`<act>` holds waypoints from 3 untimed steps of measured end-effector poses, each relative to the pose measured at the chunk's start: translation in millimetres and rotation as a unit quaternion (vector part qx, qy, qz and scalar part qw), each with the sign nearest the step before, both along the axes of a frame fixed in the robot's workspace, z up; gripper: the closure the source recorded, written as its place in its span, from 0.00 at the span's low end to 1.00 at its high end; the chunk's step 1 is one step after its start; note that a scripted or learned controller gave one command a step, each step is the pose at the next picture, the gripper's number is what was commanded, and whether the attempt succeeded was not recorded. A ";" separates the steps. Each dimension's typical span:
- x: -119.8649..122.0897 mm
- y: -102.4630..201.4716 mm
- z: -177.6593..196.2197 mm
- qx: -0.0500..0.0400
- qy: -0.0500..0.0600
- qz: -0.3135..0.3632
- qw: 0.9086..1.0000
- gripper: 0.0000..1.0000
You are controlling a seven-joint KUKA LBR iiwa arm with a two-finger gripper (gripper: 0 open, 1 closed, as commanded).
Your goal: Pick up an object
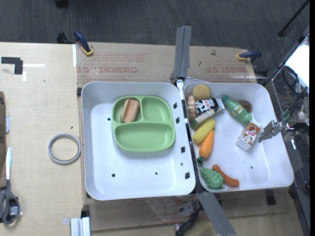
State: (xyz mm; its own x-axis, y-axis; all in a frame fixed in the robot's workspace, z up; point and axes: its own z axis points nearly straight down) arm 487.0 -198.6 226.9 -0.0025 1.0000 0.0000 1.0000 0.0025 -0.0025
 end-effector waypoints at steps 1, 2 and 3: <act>53.0 10.8 -81.1 0.000 0.000 -0.041 0.999 0.00; 105.5 -3.9 -136.0 0.001 0.000 -0.053 0.999 0.00; 111.9 33.3 -135.8 0.000 0.000 0.035 0.999 0.00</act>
State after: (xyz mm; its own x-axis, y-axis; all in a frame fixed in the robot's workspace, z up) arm 598.9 -165.2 91.1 -0.0731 0.9973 -0.0003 0.9973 0.0731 -0.0023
